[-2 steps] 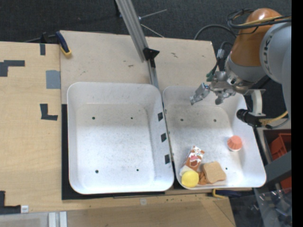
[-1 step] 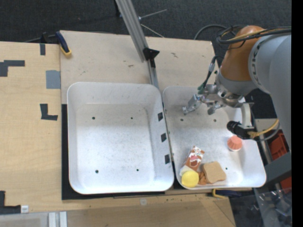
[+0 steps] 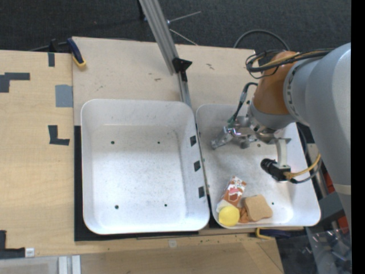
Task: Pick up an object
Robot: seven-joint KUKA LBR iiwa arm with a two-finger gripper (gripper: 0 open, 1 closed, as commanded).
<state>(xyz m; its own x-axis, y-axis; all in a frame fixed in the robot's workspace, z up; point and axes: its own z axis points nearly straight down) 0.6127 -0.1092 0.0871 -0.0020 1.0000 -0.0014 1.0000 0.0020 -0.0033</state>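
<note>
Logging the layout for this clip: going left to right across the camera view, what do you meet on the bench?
Blue-and-yellow clamp → left shallow white bin → round yellow ball → tan sponge-like block → grey arm with orange band.

Two white bins are sitting on the bench point(image 3: 34, 170): the left bin point(image 3: 91, 153) and the right bin point(image 3: 305, 207). Three small things are lying in the right bin's near corner: one yellow ball point(image 3: 229, 216), one tan block point(image 3: 258, 208) and one red-and-white packet point(image 3: 234, 190).
</note>
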